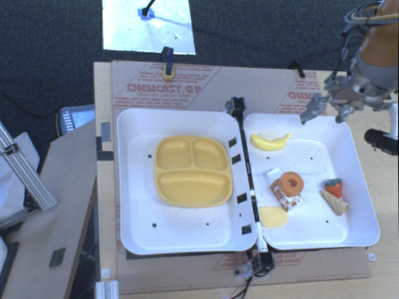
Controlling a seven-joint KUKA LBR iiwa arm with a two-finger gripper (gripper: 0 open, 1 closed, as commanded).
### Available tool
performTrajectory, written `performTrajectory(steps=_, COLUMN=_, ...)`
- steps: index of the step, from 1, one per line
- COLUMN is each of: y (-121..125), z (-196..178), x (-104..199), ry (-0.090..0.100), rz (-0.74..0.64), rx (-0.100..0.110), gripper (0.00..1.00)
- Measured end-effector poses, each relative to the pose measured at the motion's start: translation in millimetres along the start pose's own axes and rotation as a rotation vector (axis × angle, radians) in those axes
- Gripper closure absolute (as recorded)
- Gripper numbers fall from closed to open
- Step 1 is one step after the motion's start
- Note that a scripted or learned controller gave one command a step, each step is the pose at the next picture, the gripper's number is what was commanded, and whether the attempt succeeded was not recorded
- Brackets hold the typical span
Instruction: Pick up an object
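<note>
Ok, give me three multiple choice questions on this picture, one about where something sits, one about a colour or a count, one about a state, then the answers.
1. Where is the yellow tray?
A. In the left bin
B. In the right bin
C. On the bench outside both bins

2. What colour is the banana?
A. Green
B. Yellow
C. Red

3. How does the gripper stand?
A. Shut on the banana
B. Open, above the far edge of the right bin
C. Shut on the doughnut

Answers:
1 A, the tray lies flat in the middle of the left bin.
2 B, it is pale yellow against the white right bin.
3 B, its fingers are spread with nothing between them, and the doughnut lies untouched.
</note>
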State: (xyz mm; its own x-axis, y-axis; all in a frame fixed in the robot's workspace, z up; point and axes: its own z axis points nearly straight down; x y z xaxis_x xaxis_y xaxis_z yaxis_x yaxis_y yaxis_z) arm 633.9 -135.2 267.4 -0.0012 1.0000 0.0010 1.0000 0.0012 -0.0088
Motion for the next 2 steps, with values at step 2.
performTrajectory(steps=2, y=1.5, z=35.4, x=3.8, ry=-0.001, rz=-0.001, rx=-0.008, gripper=0.0)
